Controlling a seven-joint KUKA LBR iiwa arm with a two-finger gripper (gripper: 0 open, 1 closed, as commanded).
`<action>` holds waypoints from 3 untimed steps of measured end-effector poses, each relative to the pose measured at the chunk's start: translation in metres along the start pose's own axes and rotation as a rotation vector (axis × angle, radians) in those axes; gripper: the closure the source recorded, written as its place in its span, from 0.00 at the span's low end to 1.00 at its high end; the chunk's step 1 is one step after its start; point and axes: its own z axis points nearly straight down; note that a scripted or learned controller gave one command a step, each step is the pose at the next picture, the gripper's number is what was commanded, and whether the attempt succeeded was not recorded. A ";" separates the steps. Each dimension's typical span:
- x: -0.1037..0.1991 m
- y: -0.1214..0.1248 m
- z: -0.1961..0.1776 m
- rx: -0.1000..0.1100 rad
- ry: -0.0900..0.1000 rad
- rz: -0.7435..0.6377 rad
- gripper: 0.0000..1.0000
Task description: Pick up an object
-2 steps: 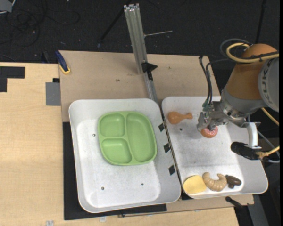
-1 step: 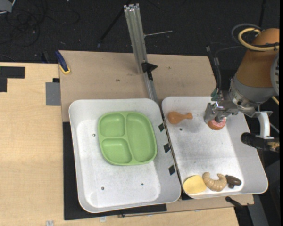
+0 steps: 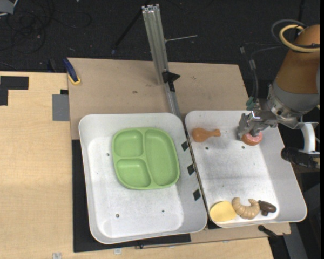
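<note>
The gripper (image 3: 250, 127) is lowered onto a pink doughnut (image 3: 252, 138) at the right bin's (image 3: 235, 188) far side; its grip cannot be told; nothing is lifted yet

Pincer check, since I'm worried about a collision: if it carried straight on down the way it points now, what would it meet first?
Most likely the pink donut-shaped toy right under the pincer, then the right bin's floor. Depth is hard to judge from this slanted view.
</note>
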 end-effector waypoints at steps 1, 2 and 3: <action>0.049 0.005 0.014 0.004 0.002 -0.004 1.00; 0.100 0.010 0.006 0.002 0.002 -0.005 1.00; 0.151 0.009 0.020 0.006 0.002 -0.004 1.00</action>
